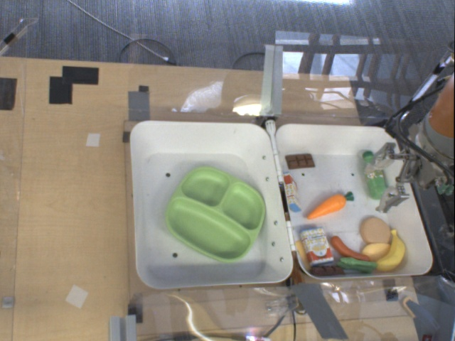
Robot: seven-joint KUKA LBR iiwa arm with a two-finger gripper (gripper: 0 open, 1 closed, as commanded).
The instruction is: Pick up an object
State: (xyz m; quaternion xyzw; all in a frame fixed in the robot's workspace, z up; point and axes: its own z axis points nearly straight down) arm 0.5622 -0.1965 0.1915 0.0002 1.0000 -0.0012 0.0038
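While the gripper [393, 177] is hanging over the right bin's [340, 142] right edge, its fingers are standing spread apart, gripping nothing. A green bottle [374, 181] is lying just beside them. A carrot [329, 205] is sitting mid-bin, with a chocolate bar [299, 162] toward the far-left corner. An egg [375, 230], banana [393, 253], sausage [345, 248] and juice carton [316, 244] are crowding the near edge. A green divided plate [215, 213] is filling the left bin [156, 148].

Green divided plate [216, 212] (left bin [149, 162]).
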